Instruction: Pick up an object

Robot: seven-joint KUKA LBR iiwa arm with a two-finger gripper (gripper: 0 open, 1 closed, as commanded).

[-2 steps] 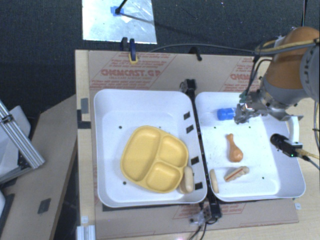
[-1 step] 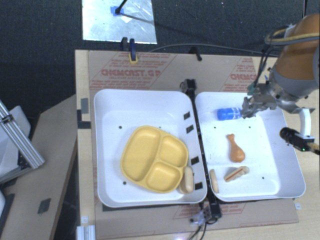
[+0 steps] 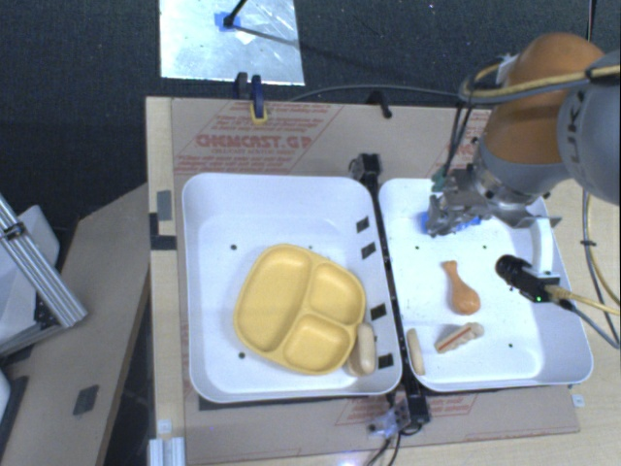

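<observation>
While the arm [image 3: 543,115] reaches in over the right bin [image 3: 563,357], its gripper [image 3: 448,214] sits low at that bin's upper left area, over a small blue object [image 3: 473,221] that peeks out just beside it; whether the gripper is parted or closed, or has hold of the blue piece, cannot be told. Toward the middle of the right bin lies an orange drumstick-shaped toy [image 3: 462,289], and just below it a small tan sausage-shaped piece [image 3: 458,337]. A pale oblong piece [image 3: 415,349] rests against the bin's left wall. Left of the right bin, the left bin [image 3: 223,212] bears a yellow divided tray [image 3: 299,309] with a beige rounded piece [image 3: 364,349] touching its lower right edge.
</observation>
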